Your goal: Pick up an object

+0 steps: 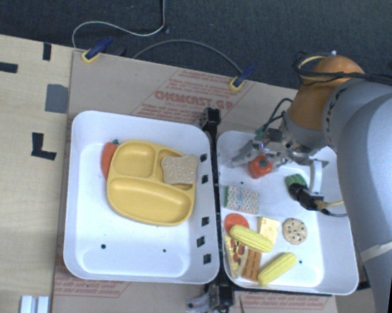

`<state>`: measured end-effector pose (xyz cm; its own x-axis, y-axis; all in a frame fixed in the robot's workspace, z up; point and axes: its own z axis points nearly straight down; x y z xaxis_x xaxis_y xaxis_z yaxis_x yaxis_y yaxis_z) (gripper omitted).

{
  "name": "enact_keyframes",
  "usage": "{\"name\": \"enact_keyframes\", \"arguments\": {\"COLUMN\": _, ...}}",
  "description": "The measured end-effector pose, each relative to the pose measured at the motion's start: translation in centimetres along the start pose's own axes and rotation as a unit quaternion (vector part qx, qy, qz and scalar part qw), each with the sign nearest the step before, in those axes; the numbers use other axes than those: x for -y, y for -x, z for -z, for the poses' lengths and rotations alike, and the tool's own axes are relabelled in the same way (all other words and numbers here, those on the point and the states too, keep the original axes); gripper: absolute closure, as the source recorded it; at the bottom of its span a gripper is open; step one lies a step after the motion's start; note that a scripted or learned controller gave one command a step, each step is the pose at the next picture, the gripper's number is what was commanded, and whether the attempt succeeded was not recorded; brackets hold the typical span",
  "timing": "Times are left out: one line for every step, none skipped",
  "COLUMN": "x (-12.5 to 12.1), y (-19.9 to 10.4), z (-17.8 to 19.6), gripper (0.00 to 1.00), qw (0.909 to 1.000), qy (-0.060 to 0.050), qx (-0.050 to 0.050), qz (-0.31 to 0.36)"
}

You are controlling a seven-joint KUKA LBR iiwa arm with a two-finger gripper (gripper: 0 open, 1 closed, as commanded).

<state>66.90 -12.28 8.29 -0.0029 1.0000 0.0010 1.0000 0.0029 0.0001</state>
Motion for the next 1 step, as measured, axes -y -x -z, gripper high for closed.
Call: {"name": "enact_keyframes", "arguments": {"x": -0.13, "y": -0.02, "z": 1.4, "gripper": 1.0, "qw": 1.0, "qy": 0.003, "qx": 0.0, "qz": 0.0}}
